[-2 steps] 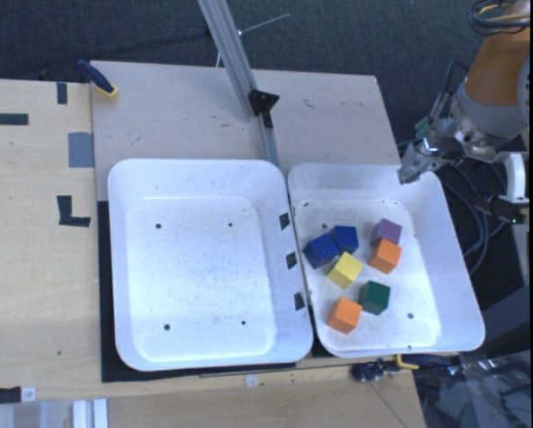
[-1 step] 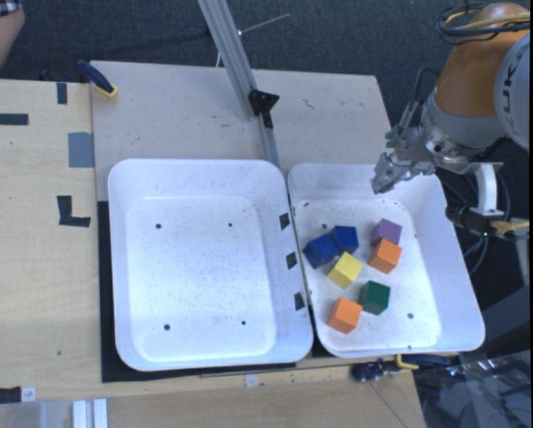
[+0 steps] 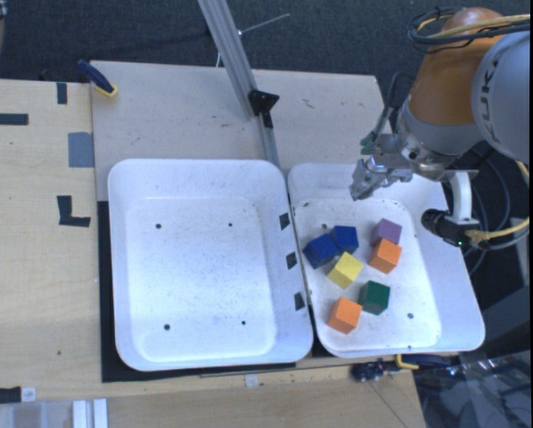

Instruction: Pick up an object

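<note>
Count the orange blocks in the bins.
2. One orange block sits at the right of the cluster in the right bin, just below the purple block. The other lies at the cluster's near edge, beside the green block.

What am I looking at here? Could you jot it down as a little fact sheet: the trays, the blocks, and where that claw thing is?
arm: grey with an orange band, reaching in from the right
claw: above the far edge of the right bin, nothing visible between its fingers
left bin: bare white floor
blocks in right bin: two blue blocks, yellow block, purple block, two orange blocks, green block
block layout: clustered together near the bin's middle
</note>
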### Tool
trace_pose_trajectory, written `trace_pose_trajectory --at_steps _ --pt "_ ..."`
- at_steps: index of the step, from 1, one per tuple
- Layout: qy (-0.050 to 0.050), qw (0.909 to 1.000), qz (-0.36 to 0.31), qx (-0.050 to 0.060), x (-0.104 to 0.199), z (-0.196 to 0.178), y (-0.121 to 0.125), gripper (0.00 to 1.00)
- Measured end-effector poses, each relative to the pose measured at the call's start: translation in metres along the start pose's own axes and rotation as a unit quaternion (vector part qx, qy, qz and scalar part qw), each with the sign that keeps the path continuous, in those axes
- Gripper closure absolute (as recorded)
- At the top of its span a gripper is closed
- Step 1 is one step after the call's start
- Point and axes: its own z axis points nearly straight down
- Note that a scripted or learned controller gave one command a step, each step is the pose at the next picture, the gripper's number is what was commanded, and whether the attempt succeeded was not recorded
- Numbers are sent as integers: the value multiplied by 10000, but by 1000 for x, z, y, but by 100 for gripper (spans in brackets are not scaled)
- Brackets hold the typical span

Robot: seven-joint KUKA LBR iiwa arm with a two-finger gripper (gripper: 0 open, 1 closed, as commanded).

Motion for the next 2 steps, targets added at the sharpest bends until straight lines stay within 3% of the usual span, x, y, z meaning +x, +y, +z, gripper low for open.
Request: trace_pose_trajectory --at_steps 2 --pt "3 10000 -14 5 110 8 -45 100"
